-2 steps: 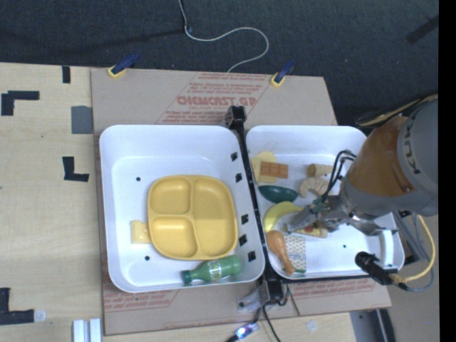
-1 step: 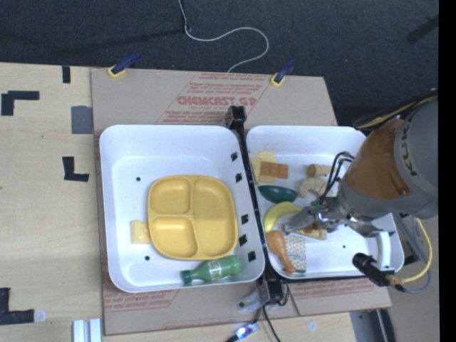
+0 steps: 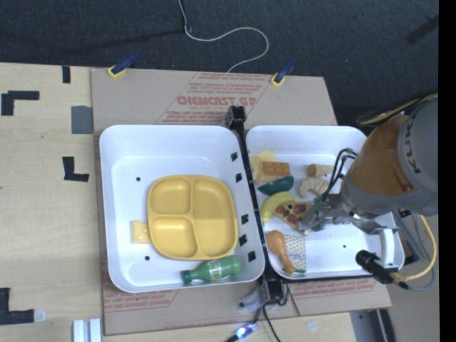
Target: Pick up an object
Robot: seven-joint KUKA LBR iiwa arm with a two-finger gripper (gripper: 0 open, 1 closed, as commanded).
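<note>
The arm reaches in from the right, and my gripper [image 3: 311, 219] is low in the right bin [image 3: 335, 258], down among a heap of toy food. Right by its tip lie a yellow banana [image 3: 274, 203], a small piece with red spots [image 3: 292, 211] and a green piece [image 3: 276, 185]. An orange drumstick [image 3: 278, 249] lies nearer the bin's front. A tan cracker-like piece [image 3: 273, 169] and pale mushroom shapes [image 3: 313, 185] sit toward the back. I cannot make out anything between the fingers.
The left bin [image 3: 117, 162] holds a yellow divided plate [image 3: 192, 216], a green bottle [image 3: 211, 270] lying at its front and a pale yellow slice [image 3: 139, 231] at the left. A black divider [image 3: 246, 191] runs between the bins. A cable [image 3: 228, 38] lies behind them.
</note>
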